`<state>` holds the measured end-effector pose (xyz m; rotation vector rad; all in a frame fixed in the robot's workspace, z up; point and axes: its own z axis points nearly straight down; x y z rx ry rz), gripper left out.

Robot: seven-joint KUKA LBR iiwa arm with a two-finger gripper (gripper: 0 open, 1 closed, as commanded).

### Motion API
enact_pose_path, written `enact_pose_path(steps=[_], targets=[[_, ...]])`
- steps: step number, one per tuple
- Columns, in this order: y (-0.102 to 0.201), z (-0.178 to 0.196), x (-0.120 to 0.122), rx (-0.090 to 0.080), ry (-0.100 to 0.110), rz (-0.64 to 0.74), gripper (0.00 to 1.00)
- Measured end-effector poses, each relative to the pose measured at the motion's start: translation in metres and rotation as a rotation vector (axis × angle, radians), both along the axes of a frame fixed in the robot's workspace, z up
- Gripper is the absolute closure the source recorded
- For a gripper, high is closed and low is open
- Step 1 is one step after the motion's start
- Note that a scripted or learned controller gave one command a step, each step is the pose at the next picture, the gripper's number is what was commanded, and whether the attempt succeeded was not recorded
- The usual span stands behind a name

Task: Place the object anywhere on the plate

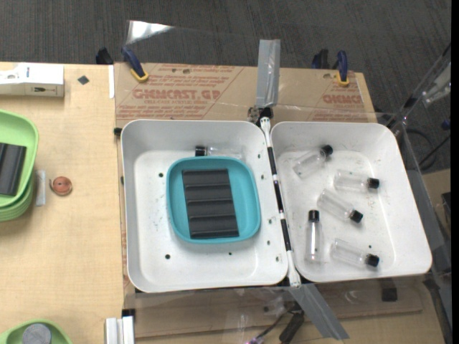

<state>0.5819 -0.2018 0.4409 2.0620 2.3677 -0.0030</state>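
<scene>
Two white bins sit side by side on the wooden counter (72,264). The left bin (143,221) holds a teal plate (249,199), square with rounded corners, and a black ridged insert (210,203) lies on its middle. One clear vial (209,151) with a black cap lies on its side in the left bin, just beyond the plate's far rim, on the bin floor and not on the plate; whether it touches the rim is unclear. The right bin (391,221) holds five more black-capped clear vials, all lying down and loosely scattered: one far-left (313,160), one far-right (356,182), one in the middle (339,208), one near-left pointing near to far (313,233), and one near-right (353,254). End effector state: cannot tell. Printed cardboard (186,88) lies under the bins' far side, held by two blue and yellow clamps (133,63) (342,70). At the counter's left are a green tray (18,131), a small reddish disc (62,185) and a white box (32,79) at the far edge.
</scene>
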Motion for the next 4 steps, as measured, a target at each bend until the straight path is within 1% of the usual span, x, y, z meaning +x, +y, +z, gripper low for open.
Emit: enact_pose_path(steps=[4], targets=[[0.0, 0.0, 0.0, 0.0, 0.0, 0.0, 0.0]])
